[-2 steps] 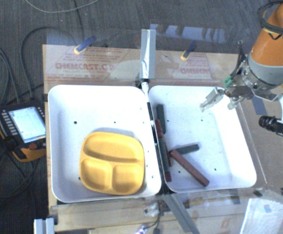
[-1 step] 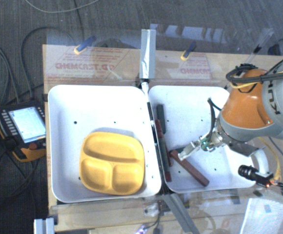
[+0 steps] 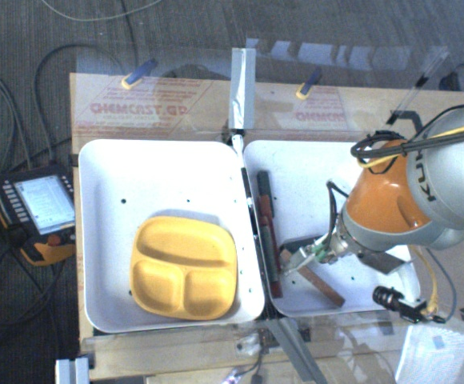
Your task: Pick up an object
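Observation:
A yellow divided plate (image 3: 186,266) lies in the left white bin (image 3: 104,182), toward its front. In the right bin (image 3: 296,166), a long thin tool with a black top and a reddish-brown lower part (image 3: 265,230) lies along the left wall. A short brown stick (image 3: 322,286) lies near the front of that bin. My gripper (image 3: 294,259) is low in the right bin, between the long tool and the brown stick and just above the stick's left end. I see nothing held in it.
The divider wall (image 3: 248,206) between the two bins runs just left of the long tool. The arm's orange band (image 3: 382,202) hangs over the right half of the right bin. A handheld control pendant (image 3: 36,206) sits left of the bench.

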